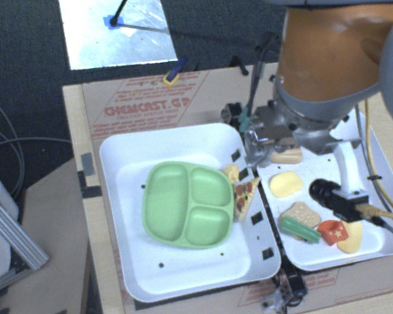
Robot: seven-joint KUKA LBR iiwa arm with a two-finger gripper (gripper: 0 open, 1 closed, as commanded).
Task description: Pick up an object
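The 2 bins (pixel 137 271) look like smooth white plastic with a slight sheen. The green tray (pixel 185 205) is matt plastic. The board (pixel 148 105) under the bins looks like printed brown cardboard. The orange band (pixel 331 30) is glossy. The sheet (pixel 117 25) behind shines like foil.

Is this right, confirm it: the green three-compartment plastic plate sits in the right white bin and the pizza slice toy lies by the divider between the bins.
Not quite. The camera view shows the green three-compartment plastic plate in the left white bin, not the right white bin. The rest stands: the pizza slice toy lies by the divider between the bins.
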